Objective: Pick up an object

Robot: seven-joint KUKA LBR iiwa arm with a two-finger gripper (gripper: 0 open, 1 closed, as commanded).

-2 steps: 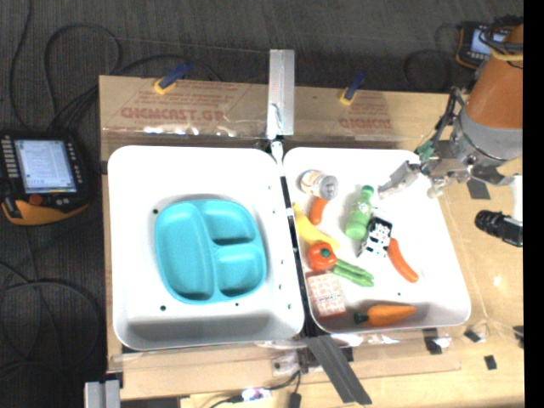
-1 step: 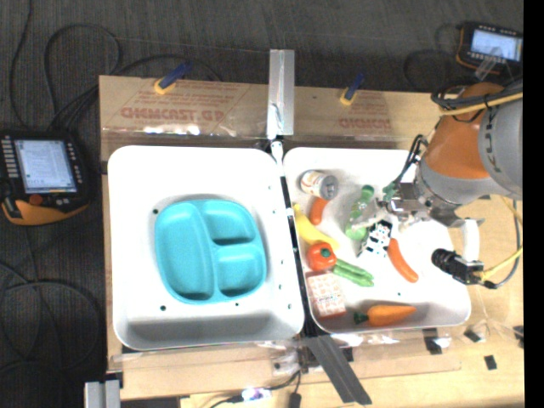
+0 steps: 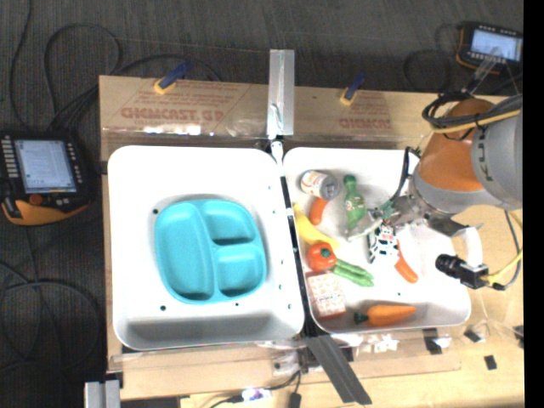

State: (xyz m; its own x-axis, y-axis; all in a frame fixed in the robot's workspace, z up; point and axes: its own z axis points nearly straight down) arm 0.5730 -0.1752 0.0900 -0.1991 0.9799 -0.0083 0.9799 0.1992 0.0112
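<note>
We take the right bin (image 3: 425, 164) as our landmark; the left bin (image 3: 136, 313) beside it holds a blue tray (image 3: 212, 249) with three compartments.

The arm (image 3: 476, 164) comes in over the right bin's far right corner, and its gripper (image 3: 380, 219) hangs low near the bin's middle. We cannot tell how far its fingers are parted, nor whether they have hold of anything; the metal parts blur against the white floor.

Just below the gripper we see a small black-and-white cow toy (image 3: 384, 244), standing roughly along the bin's near-far line, too small for us to say which end is the head. We cannot tell whether the gripper touches it.

Left of the gripper lies a green bottle (image 3: 353, 201), its long axis near-far, cap toward the far wall. Beside it, toward the bin's far left corner, a can (image 3: 316, 182) lies on its side, with a small orange piece (image 3: 318, 210) below it.

Along the left wall a banana (image 3: 306, 228) slants down toward the centre, ending at a tomato (image 3: 320, 257). A green pod (image 3: 353, 272) points right and slightly nearer from the tomato.

A small carrot (image 3: 405, 269) lies right of the cow, slanting. A big carrot (image 3: 389, 314) lies along the near wall, long axis left-right, stem end to the left. A pink box (image 3: 326, 295) sits at the near left.
</note>
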